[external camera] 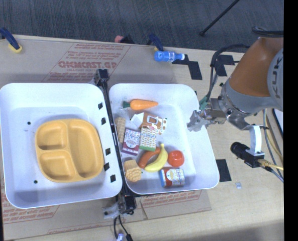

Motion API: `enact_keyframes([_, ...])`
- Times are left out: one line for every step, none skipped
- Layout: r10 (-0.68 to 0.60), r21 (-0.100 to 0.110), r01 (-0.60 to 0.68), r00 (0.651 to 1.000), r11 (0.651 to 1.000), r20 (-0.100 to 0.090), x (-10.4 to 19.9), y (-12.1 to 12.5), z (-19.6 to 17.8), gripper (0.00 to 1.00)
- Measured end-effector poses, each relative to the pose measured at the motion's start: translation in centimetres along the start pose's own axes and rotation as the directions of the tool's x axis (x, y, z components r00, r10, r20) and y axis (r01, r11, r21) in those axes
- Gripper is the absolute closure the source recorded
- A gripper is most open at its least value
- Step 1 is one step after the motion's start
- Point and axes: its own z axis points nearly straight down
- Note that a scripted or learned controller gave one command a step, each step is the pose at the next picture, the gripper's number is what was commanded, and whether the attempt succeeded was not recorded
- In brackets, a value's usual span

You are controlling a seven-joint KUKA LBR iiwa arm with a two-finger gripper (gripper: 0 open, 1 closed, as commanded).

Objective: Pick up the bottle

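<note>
Tool [195,121]: at the right rim of the right bin [205,149], low over it, on the grey arm [249,97] with the orange band; released or clenched, cannot tell from this slanted view; nothing seen in it.
Bottle [168,56]: small, blue with a pale cap end, lying on its side on the worktop [204,205] behind the right bin, outside both bins, well apart from the tool.
Handling, as a guess: probably light plastic, fairly stiff, smooth and round, so likely to roll or slip away if pushed from one side only.
Where to take hold: across the middle of the blue body, the pinch at right angles to its long axis; not at the narrow cap end.
Right bin contents: carrot [143,104], banana [159,161], tomato [176,158], small can [173,177], cartons and other toy food, crowded together.
Left bin [8,149]: holds a yellow divided tray [68,149].
Surface: flat brown cardboard sheet with red print, black tape marks near the bottle.
Room: free space around the bottle, except a blue clamp [155,41] just behind it and the bin rim in front; a clamp [11,40] also at the far left corner.
</note>
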Motion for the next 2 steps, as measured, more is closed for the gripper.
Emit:
enact_keyframes([-0.210, 0.000, 0.210, 0.978, 0.978, -0.001, 4.2, -4.8, 4.3, 1.00])
enact_keyframes([-0.260, 0.000, 0.260, 0.965, 0.965, -0.001, 9.3, -5.0, 8.4, 1.00])
